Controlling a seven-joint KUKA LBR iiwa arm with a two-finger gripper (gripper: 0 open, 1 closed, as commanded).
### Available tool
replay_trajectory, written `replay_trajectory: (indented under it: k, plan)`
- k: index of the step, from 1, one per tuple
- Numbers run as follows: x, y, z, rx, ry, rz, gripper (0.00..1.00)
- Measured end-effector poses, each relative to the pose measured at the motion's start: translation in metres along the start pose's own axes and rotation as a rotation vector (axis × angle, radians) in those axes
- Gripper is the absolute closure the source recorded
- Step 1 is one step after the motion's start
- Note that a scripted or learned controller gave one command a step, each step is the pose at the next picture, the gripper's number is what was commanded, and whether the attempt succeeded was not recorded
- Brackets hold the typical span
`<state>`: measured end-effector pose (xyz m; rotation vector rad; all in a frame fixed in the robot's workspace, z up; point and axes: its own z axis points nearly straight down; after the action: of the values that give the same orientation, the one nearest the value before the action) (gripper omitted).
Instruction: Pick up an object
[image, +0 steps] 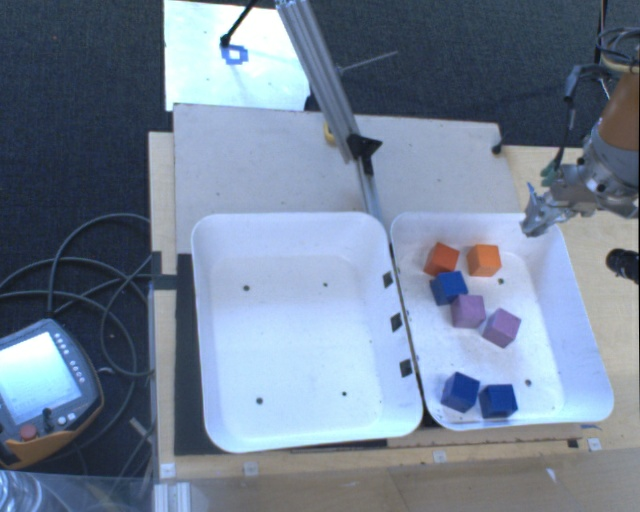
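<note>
Two white bins on a tabletop (260, 160). Right bin (580, 330) holds orange, blue and purple cubes (468, 311). Pincer (535, 222) hovers at its upper right rim; grip unclear.

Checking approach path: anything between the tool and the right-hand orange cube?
Camera view: nothing. Between the tool and the right-hand orange cube lies just a bare stretch of the right white bin, rim and floor.

Right bin (575, 300): I note seven blocks clustered centre-left; open floor along the right wall. Left bin (215, 240): open floor throughout. Slanted pole (325, 80) crosses far side.
</note>
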<state>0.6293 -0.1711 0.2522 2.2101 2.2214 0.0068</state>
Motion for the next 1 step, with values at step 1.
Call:
replay_trajectory:
  k: [1]
  plan:
    - [0.0418,-0.0093,-0.0011,0.007,0.004,-0.004,1.00]
